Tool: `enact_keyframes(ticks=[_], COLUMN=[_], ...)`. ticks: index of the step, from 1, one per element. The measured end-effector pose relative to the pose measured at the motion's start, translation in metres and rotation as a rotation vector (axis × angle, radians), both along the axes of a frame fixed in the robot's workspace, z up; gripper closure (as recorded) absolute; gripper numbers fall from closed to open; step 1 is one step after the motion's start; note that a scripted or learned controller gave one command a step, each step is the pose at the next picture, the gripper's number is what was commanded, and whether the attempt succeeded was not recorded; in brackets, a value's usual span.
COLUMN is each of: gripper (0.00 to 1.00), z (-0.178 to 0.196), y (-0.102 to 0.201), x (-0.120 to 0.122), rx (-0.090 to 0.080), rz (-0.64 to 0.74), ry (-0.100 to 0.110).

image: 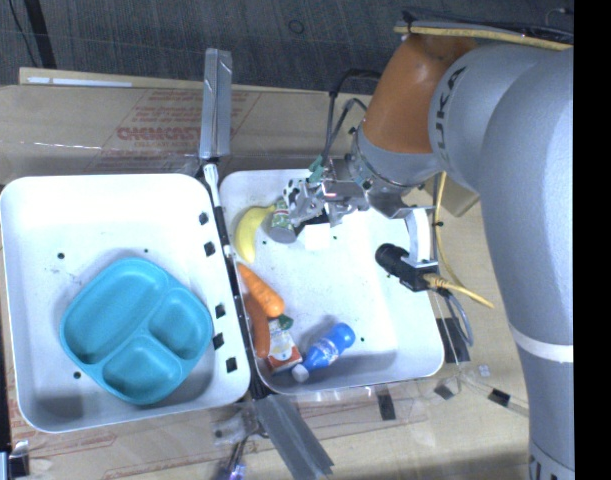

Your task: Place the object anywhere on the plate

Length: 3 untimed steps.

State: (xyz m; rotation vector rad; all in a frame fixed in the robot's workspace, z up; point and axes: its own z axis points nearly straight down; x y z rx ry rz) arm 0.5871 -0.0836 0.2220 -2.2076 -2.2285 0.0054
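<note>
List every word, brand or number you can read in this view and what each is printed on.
"UKA": the end of the maker's name, on the grey arm beside its orange band; the first letter is hidden.
Red printing on the brown cardboard sheet behind the white bins: too blurred to read.
Label on the small blue plastic bottle: too small to read.

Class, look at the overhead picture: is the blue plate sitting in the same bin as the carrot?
No. The blue plate lies in the left bin, while the carrot lies in the right bin.
</note>
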Motion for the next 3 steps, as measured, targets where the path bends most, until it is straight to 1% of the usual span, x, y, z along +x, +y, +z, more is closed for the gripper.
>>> enact_keyframes(ticks=[1, 2, 3], gripper=[1.00, 1.00, 0.00], z=[-0.031, -0.032, -0.032], y=[0.046, 0.124, 0.123], x=[-0.106, -0.111, -0.111], rx=[0.001, 0.001, 0.001], rz=[0.137, 0.263, 0.262], ry=[0.000, 0.000, 0.000])
